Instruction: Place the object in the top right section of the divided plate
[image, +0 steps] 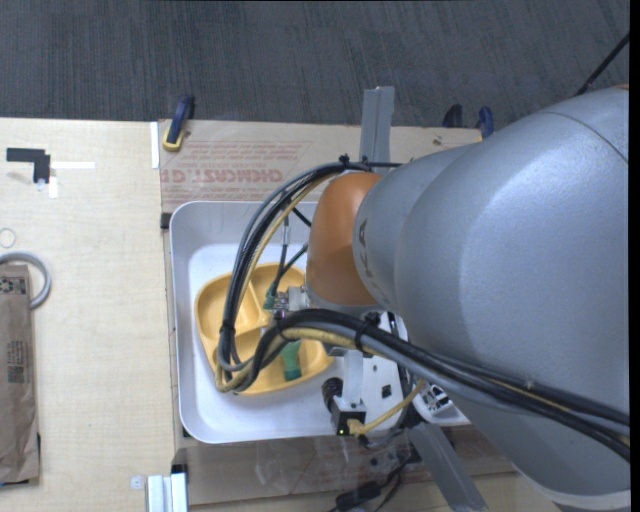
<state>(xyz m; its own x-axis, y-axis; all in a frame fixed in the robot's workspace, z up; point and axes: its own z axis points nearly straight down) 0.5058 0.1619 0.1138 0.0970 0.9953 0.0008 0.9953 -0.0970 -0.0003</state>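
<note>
Hanging low over the yellow divided plate (222, 310) in the white bin (183, 330), gripper (288, 345) just above a small upright green object (291, 362) near the plate's right side, grip impossible to tell

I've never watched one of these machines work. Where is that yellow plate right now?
The yellow divided plate lies inside the white bin, left of centre in the camera view, partly hidden under the arm's black cables and orange band.
</note>
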